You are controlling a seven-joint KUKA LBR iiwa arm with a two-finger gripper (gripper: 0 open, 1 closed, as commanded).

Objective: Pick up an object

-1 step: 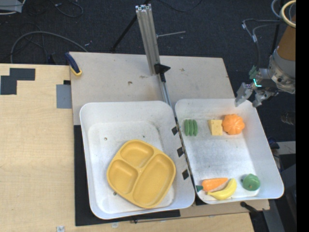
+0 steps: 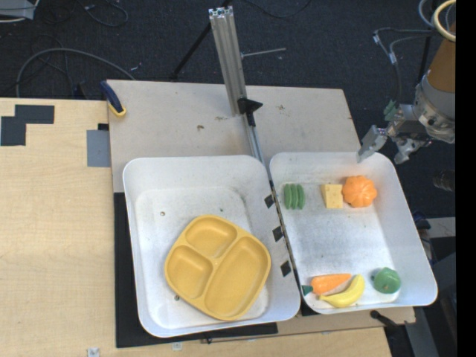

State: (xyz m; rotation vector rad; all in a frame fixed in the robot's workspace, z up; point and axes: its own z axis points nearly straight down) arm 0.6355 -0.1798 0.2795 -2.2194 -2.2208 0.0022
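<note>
1. The bench carries two shallow white bins side by side, with an upright metal post rising behind them.
2. The left bin holds a yellow divided plate, lying flat in its lower middle.
3. The right bin holds the small toy foods, all well apart from the plate.
4. The arm reaches in at the upper right, and its pincer hangs just past the right bin's far right corner, over the rim. Two pale fingers seem spread apart with nothing between them, though the view there is small and cluttered.
5. The orange fruit lies nearest the pincer, near the bin's far edge, touching a yellow block on its left.
6. A green pod lies further left, near the wall between the bins.
7. Along the near edge lie a banana and a carrot, touching, with a green round fruit just to their right.
</note>
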